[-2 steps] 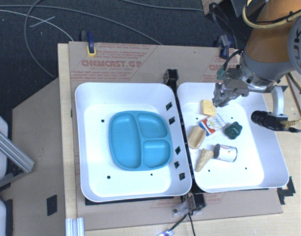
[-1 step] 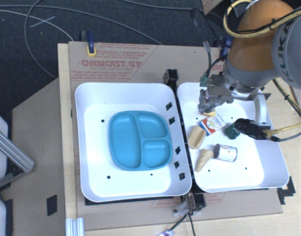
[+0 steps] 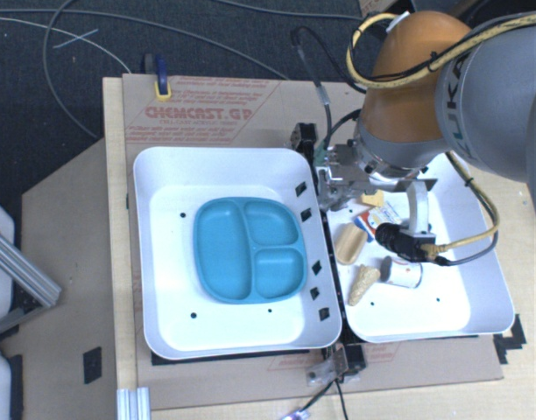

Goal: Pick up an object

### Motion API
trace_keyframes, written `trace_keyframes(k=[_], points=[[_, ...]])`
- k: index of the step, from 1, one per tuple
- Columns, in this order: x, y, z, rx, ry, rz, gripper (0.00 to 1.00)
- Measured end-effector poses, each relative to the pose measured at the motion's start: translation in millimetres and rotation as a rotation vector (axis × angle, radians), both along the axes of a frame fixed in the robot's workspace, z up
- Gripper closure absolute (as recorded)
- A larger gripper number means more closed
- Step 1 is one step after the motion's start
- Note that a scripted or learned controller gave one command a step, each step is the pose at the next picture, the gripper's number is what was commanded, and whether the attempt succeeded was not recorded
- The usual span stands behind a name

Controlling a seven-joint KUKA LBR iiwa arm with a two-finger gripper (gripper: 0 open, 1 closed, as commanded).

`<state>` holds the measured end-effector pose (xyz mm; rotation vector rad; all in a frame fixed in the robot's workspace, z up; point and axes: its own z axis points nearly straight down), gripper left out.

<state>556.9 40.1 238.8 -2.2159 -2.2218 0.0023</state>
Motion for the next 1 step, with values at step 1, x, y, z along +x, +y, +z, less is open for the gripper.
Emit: trace_keyframes(k=[1], points=[[-6.0, 51.7, -14.1, -0.001, 0.001, -0.001, 1.00]])
